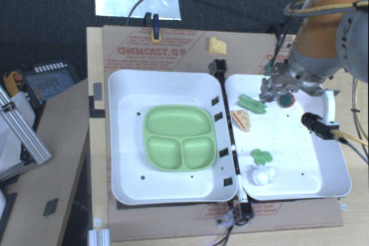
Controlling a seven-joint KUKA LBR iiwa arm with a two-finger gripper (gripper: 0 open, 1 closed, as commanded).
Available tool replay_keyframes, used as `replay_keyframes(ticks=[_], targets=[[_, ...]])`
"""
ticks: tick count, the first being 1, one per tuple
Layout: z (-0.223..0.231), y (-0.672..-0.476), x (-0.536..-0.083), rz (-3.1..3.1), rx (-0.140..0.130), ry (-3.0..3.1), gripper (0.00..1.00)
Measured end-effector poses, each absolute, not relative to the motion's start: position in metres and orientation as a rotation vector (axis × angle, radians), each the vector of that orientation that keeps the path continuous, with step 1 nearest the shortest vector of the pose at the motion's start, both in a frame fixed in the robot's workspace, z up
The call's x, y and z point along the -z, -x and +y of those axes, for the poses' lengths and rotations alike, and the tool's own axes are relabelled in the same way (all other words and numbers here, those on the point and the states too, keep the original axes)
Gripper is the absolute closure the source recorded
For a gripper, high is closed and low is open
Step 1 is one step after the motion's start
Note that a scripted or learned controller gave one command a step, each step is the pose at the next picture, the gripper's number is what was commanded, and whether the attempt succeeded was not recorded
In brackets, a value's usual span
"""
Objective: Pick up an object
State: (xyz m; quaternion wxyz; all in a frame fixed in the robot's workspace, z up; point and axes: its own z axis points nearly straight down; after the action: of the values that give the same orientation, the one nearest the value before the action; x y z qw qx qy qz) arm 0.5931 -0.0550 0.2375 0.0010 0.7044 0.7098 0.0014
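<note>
Jaws: you cannot tell their state as they hang by the green piece (252,103) in your right bin (331,173); cardboard (173,49) reads "CHEMCAST".

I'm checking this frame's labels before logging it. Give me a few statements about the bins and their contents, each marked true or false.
1. The green divided tray lies in the left bin. True.
2. The long green object lies in the left bin. False: it lies in the right bin, near the gripper.
3. The gripper is above the right bin's far part. True.
4. The white object sits at the right bin's far edge. False: it is near the front edge, just beyond it a small green piece.
5. The orange wedge lies inside the tray. False: it lies in the right bin, close to the divider between the bins.
</note>
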Motion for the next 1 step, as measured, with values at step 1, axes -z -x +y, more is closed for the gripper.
replay_keyframes(ticks=[1], targets=[[-0.0067, -0.6042, -0.2452, 2.231, -0.006, -2.210, 1.00]])
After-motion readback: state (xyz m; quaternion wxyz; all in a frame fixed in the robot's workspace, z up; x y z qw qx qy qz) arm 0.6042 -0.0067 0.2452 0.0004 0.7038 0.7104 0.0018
